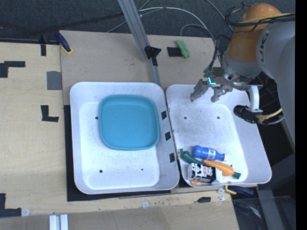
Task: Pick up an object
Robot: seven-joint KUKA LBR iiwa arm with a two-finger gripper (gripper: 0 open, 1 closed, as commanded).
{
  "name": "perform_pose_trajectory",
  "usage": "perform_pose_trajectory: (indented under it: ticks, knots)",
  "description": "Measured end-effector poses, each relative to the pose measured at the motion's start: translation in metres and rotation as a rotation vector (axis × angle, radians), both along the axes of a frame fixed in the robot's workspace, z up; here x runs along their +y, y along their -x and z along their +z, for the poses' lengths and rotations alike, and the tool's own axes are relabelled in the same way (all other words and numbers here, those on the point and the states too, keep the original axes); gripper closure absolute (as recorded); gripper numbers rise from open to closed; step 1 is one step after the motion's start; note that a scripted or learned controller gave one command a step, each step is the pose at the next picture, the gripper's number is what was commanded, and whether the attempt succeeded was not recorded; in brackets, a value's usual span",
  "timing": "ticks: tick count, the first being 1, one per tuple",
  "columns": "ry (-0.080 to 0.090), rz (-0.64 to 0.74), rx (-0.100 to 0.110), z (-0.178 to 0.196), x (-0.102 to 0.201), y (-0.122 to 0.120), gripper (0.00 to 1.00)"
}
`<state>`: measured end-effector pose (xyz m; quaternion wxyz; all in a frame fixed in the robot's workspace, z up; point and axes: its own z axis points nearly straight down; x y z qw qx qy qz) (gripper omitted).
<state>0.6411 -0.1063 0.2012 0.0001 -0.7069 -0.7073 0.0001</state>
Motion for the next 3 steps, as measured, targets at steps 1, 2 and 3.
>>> perform_pose_trajectory:
  ticks: [1, 2, 3]
  knots:
    - [0.0, 0.0, 0.0, 0.0, 0.0, 0.0, 0.0]
    - [0.0, 0.0, 0.004, -0.044, -0.004, 0.002, 0.0]
    - [0.0, -0.001, 0.004, -0.093, -0.011, 0.009, 0.0]
